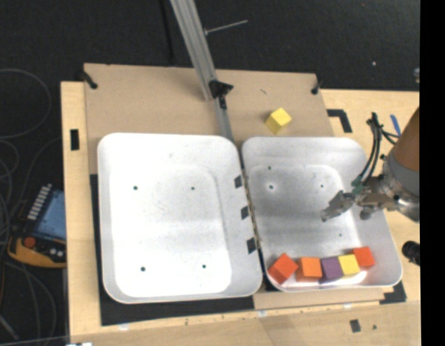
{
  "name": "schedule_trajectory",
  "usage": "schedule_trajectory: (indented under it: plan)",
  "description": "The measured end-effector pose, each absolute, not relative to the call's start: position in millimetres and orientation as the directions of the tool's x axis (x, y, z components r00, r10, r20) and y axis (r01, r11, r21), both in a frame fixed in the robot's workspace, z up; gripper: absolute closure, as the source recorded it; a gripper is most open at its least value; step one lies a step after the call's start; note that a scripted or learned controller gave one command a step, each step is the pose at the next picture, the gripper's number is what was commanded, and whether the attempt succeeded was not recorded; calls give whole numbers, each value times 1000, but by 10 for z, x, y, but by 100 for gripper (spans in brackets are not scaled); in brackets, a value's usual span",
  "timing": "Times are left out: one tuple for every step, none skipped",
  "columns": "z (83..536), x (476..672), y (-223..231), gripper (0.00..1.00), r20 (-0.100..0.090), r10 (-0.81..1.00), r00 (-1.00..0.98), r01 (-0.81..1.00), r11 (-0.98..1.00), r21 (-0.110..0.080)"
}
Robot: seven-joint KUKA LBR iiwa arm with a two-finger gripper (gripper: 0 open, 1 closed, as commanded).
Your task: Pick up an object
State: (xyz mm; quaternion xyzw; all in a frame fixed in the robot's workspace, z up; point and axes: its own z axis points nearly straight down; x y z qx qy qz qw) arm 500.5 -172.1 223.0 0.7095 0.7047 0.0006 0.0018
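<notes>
The arm comes in from the right edge of the frame, and the claw point(343, 206) hangs over the right-hand bin point(294, 157), roughly at its middle right. Nothing sits between its fingers; whether they are spread or pinched I cannot tell from this slanted view.

The candidates line up along the lower edge of that bin: an orange block point(284, 267) at the left end, turned a little askew, then a second orange block point(311, 267), a purple block point(330, 268), a yellow block point(349, 265) and a red-orange block point(363, 257) at the right end. The middle ones stand touching, side by side, pressed near the bin's lower wall.

They look like small, stiff, light cubes, likely smooth-faced, so no crushing worry, but a loose pinch could let one slip. The askew orange block at the left end seems the easiest: its sides stand freer of its neighbours. Take it across two opposite flat faces, not corner to corner.

A lone yellow cube point(278, 120) rests on the board above the bins, upper centre, well apart. The left bin point(165, 215) sits beside.
</notes>
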Motion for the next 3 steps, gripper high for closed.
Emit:
schedule_trajectory:
  plan:
    - [953,4841,-1226,0,-3,1000,9,1000,-9,3]
    - [979,4918,-906,0,-2,1000,-4,1000,4,6]
    - [2417,5102,-975,0,-3,1000,-4,1000,4,10]
